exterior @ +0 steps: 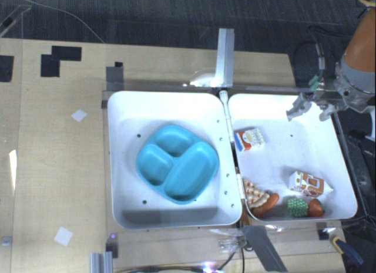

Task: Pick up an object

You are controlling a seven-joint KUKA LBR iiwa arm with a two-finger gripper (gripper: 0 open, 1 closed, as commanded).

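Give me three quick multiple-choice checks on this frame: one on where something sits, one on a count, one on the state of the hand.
1. Where does the blue three-compartment plastic plate lie?
A. In the left white bin
B. In the right white bin
C. On the wooden bench

2. How many small white printed cartons lie in the right white bin?
A. One
B. Two
C. Four

3. What is the arm's two-finger hand doing?
A. Clamping the plate
B. Lifting a carton
C. Holding nothing, above the right bin's far corner

Answers:
1. A: the plate sits in the middle of the left white bin.
2. B: one carton lies near the divider, another near the front right.
3. C: its fingers stand apart with only bin floor between them.
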